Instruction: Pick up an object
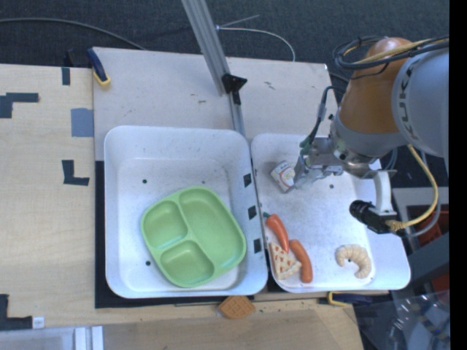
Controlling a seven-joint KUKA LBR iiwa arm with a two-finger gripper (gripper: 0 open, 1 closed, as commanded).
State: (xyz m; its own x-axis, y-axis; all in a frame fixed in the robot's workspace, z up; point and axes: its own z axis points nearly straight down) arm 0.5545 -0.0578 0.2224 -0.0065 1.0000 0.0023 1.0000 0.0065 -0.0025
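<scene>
Small white packet [283,173] is lying in the right bin [387,268], upper-left area, near the divider. End effector [303,175] is sitting just beside it, right at its edge; can't tell its state from this angle. Further down that bin: carrot [276,232], waffle piece [283,261], hot dog [302,261], croissant [354,259]. Left bin [124,166] is carrying a green divided plate [193,236]. Cookie [235,308] is lying on the tabletop [160,86], below the bins.

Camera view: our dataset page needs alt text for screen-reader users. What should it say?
A grey robot arm with an orange band lowers its gripper beside a small white wrapped item in the right white bin, which also holds toy carrot, sausage, waffle and croissant. The left white bin holds a green divided plastic plate.
</scene>
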